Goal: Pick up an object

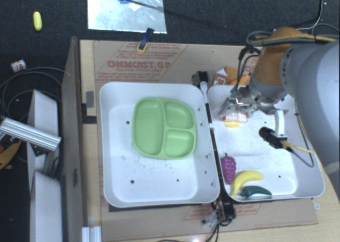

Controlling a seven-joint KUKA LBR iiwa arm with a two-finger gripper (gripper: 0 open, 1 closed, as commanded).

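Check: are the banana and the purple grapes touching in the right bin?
Apart. The camera view shows a strip of white bin floor between the grapes and the banana.

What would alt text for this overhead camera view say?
A grey robot arm reaches into the right white bin, which holds purple grapes, a banana and a green vegetable. The left bin holds a green divided plate.

Grey arm (313, 76) from the right, orange-banded wrist bent down, tool (236, 109) low.
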